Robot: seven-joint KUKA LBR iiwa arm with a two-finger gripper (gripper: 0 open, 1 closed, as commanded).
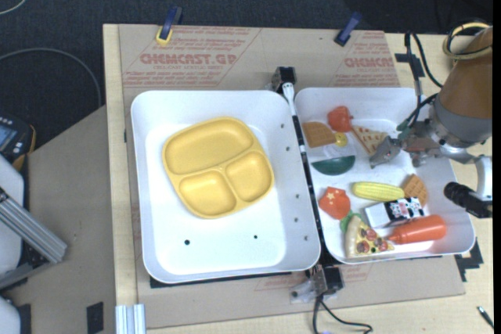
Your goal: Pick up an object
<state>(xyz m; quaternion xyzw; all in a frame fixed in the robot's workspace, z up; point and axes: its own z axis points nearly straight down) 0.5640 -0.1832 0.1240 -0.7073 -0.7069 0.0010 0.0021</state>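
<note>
Your gripper (pixel 389 150) hangs low in the right bin (pixel 462 235); whether it grips anything you cannot tell. That bin holds corn (pixel 378 190), tomato (pixel 335 202), pizza slice (pixel 364 238). Left bin (pixel 149 168) holds a yellow tray (pixel 217 167)

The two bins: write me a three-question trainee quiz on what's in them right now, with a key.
1. True or false: the yellow divided plate lies in the left bin.
2. Which item lies nearest the front rim of the right bin? A) corn cob B) pizza slice C) green slice
3. Fill in: the gripper hovers over the ____ bin.

Key
1. True; the plate has three compartments and nothing in them.
2. B; the pizza slice sits at the front, beside the orange carrot.
3. Right; it sits near the waffle-patterned wedge.
</note>
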